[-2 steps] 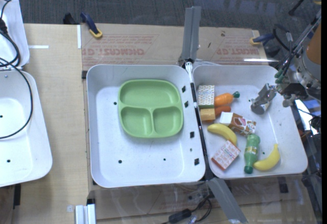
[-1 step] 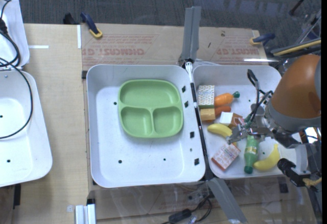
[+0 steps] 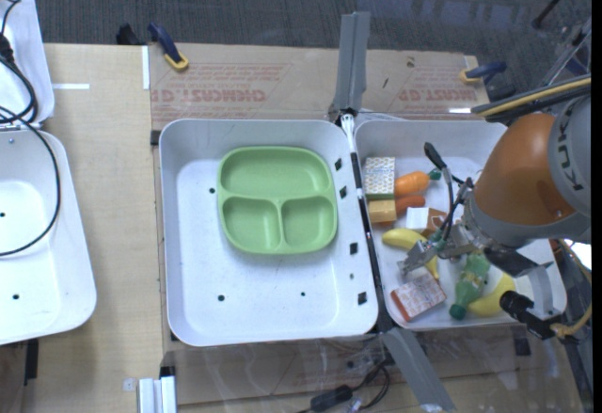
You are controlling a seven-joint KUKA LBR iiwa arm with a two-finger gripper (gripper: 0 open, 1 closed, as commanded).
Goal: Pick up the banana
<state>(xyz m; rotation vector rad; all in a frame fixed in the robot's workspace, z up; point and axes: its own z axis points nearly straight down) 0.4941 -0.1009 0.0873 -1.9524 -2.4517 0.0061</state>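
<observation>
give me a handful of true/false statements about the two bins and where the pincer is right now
1. The green divided plate lies in the left bin. True.
2. The pincer is over the left bin. False: it is over the right bin, among the food items.
3. A banana lies in the right bin close to the pincer. True.
4. The carrot sits on the green divided plate. False: it lies in the right bin, beside the tan cracker-like block.
5. The green bottle lies in the right bin. True.
6. The green divided plate holds a banana. False: the banana is in the right bin.
</observation>
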